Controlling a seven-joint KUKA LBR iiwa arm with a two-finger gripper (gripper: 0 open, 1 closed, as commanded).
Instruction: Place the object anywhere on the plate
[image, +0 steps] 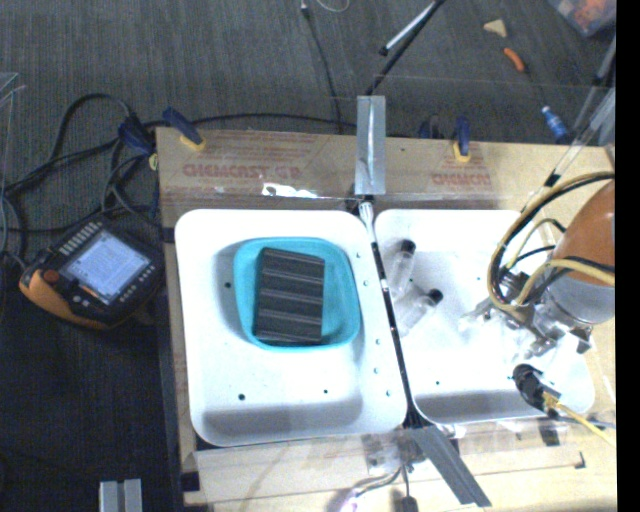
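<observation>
1. Since the dark ribbed block (290, 295) already lies flat on the blue plate (345, 300), inside its rim and roughly centred, the placing looks done to my eye; it rests on its broad face with its ridges running across, so it has no reason to tip or slide.
2. Being shallow and dished, the plate cradles the block. It sits in the middle of the left white bin (200, 340), well clear of the bin walls.
3. Across the divider, the right white bin (450, 390) holds a few small clear pieces with dark tips (415, 290), lying loose near its left wall, well apart from the plate.
4. Standing over the right bin's far side, the arm's wrist and claw (545, 345) are well apart from the block, which suggests the arm is parked away from its work. Whether the claw is spread or pressed together I cannot tell; cables and fittings hide it.
5. Beyond the desk, a teach pendant (95, 275) lies on the floor at the left.
</observation>
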